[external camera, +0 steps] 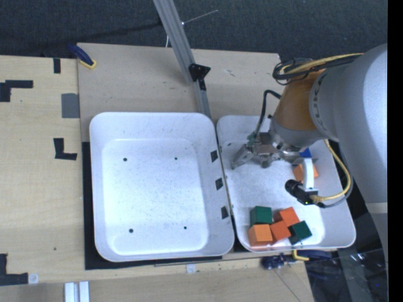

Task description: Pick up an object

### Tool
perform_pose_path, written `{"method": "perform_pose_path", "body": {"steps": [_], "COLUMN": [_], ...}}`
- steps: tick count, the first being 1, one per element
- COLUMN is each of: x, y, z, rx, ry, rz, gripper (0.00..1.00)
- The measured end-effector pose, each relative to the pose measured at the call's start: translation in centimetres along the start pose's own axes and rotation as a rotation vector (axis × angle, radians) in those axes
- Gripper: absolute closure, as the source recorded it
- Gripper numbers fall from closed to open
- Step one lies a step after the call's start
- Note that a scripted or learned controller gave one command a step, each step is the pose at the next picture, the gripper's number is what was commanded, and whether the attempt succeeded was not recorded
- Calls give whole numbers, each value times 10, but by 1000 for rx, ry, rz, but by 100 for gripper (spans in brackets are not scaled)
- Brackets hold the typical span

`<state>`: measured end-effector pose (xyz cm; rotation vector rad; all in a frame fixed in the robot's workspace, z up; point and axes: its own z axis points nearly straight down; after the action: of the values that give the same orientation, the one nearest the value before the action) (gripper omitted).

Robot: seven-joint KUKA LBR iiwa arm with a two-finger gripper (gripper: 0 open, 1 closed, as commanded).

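Lying near claw [252, 155]: blocks [277, 225].

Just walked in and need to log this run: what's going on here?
A grey robot arm with an orange band reaches in from the right over the right bin. Its gripper is low over that bin's upper part, with nothing visible between its fingers. A cluster of green and orange blocks lies near the bin's front edge, apart from the gripper, and a small orange and blue item sits partly hidden under the arm. The left bin sits beside it. Nothing is picked up yet.
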<state>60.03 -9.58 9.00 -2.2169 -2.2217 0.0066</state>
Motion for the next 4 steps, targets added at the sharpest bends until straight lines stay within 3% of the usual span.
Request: {"method": "perform_pose_path", "body": {"steps": [1, 2, 4], "x": [0, -3, -3], "y": [0, -1, -9], "z": [-11, -74, -163], "rx": [-1, -10, -9], "ry": [0, 0, 0], "rz": [-1, 1, 0], "gripper": [100, 100, 100]}}
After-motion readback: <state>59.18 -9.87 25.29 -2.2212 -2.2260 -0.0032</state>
